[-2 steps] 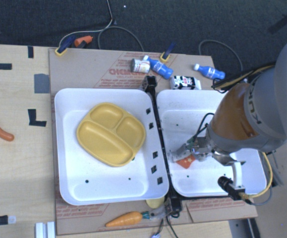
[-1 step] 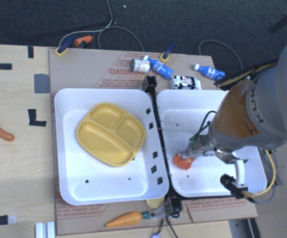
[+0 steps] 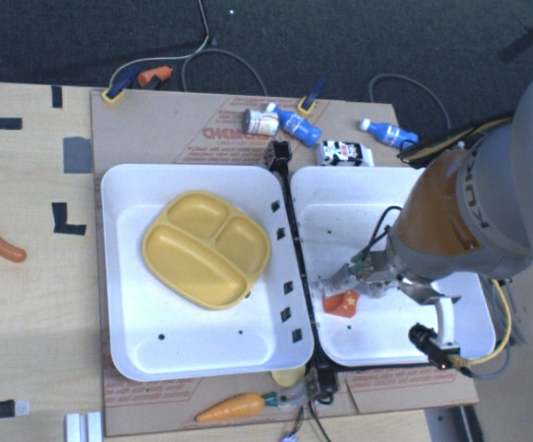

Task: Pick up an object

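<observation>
**Arm bears down on small red piece in right-hand bin**

A grey KUKA arm (image 3: 473, 215), its orange band plain above the wrist, reaches in from the right and hangs low over the right bin (image 3: 335, 191), one of two shallow white bins set side by side on the surface. Its gripper (image 3: 363, 274) sits just above and beside a small red object (image 3: 341, 304) lying on the bin floor near the divider between the bins. Whether the jaws stand apart or together cannot be told from this angle; the wrist and cabling hide them, and nothing shows between them.

The left bin (image 3: 123, 247) holds a yellow compartment plate (image 3: 207, 248), well apart from the action. Outside the bins, a toy carrot (image 3: 231, 408) lies at the near edge, a sausage-shaped toy (image 3: 2, 240) at far left, and two small blue bottles (image 3: 301, 127) (image 3: 388, 133) beyond the far rims.

By the look of it, the step in hand is the final approach to the red piece. Done well, that would mean centring over the piece rather than off to its upper right, descending straight so neither tip nudges it toward the divider wall, and closing only once the piece sits squarely between the tips. The piece looks small and flat, so a shallow or off-centre close would likely slip off it.
</observation>
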Robot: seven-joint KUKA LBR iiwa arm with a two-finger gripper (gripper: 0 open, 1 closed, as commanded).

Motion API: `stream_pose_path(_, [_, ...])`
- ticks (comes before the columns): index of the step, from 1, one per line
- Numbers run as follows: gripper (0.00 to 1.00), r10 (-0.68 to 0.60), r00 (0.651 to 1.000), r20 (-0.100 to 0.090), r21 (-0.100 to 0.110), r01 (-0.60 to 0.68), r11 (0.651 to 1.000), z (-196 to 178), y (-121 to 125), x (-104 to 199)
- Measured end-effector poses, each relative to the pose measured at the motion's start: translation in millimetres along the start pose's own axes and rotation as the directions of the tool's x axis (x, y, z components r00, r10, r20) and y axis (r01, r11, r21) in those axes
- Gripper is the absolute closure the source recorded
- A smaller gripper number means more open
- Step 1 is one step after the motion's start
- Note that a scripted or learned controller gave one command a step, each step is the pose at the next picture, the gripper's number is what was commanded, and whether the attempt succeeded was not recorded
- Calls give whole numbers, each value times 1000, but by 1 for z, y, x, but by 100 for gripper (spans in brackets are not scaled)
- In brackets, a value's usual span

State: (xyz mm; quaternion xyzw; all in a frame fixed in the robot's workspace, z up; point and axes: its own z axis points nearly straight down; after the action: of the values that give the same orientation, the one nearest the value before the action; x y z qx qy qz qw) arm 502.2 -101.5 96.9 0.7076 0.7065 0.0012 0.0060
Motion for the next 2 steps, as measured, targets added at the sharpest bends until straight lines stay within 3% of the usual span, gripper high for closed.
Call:
stream_pose_path(1, [0, 4, 1000, -2, 8, -4, 1000, -27, 11, -91])
stream_pose_path(2, [0, -14, 1000, -6, -2, 14, 1000, -1, 161, -23])
